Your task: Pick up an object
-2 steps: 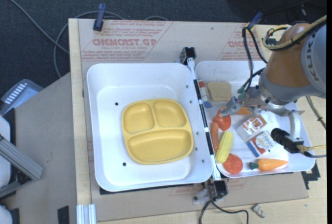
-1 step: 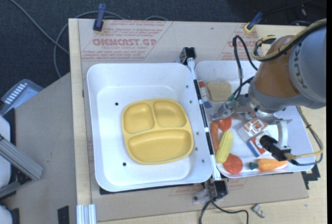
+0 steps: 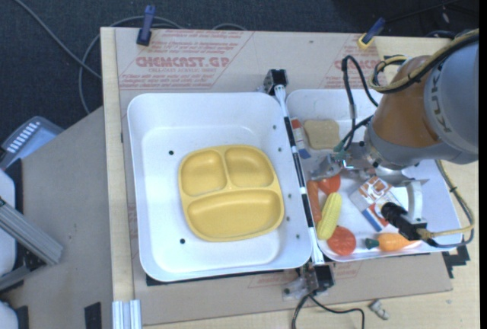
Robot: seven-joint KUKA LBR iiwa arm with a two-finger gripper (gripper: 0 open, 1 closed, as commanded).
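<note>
The right bin [image 3: 335, 103] holds several toy foods. A tan bread slice [image 3: 321, 133] lies at the back. A yellow corn cob [image 3: 329, 215] lies by the left wall, with a red piece [image 3: 328, 185] just above it and a red tomato [image 3: 342, 241] below it. An orange carrot [image 3: 393, 242] rests at the front edge. A small red and white box [image 3: 374, 189] sits mid-bin above a blue stick [image 3: 369, 218]. My gripper [image 3: 335, 165] reaches in low from the right, between the bread and the red piece, close above the red piece.
The left bin [image 3: 152, 167] holds a yellow divided tray [image 3: 228, 192]. A black divider rail [image 3: 293, 160] runs between the bins. The grey arm with its orange band [image 3: 403, 118] covers the right bin's back right part. Cables hang by the bench's right edge.
</note>
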